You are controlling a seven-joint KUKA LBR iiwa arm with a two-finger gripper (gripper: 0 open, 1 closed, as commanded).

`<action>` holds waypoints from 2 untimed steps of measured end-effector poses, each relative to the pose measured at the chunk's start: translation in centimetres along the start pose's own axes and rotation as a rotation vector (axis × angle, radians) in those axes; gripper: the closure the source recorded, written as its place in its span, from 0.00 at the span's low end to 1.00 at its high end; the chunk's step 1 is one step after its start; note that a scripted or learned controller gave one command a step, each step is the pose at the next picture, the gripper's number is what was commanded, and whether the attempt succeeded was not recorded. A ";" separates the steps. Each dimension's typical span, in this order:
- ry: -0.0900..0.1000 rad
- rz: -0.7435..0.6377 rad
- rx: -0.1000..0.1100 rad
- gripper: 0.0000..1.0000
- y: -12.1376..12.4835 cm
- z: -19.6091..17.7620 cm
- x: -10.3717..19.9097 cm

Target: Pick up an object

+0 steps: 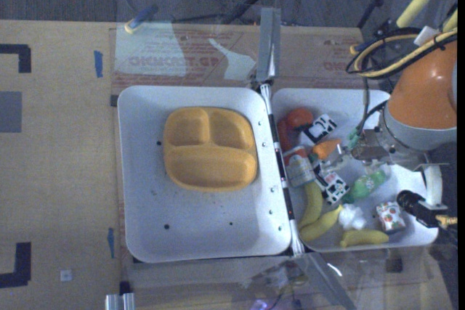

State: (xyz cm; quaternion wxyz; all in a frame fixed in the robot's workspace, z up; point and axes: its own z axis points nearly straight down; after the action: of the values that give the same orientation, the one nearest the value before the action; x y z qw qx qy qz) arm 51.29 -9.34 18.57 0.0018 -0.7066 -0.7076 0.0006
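1. From my remote desk I see the gripper (357, 150) low over the right bin (349, 99), toward its 3 o'clock side; whether it has closed on anything I cannot tell.
2. No object is lifted: bananas (314, 208) and a green bottle (368, 184) lie beneath.
3. Lettering on the cardboard (182, 58) at 12 o'clock is unreadable.

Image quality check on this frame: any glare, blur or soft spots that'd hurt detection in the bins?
Camera view: lighting even, shadows soft; faint glare on the clear sheet behind the bins. The yellow tray in the left bin reads sharp enough. The cluttered right bin is softer, small items like the bananas and green bottle blending at their edges. The arm looks slightly blurred, and the gripper is hard to resolve.
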 end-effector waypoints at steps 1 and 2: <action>-0.015 -0.190 -0.012 0.00 6.8 9.7 -1.6; -0.006 -0.192 -0.012 1.00 6.8 8.8 -1.1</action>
State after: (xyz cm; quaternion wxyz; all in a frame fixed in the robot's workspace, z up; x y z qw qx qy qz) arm 58.08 -10.45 9.78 -0.0045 -0.6356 -0.7720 -0.0017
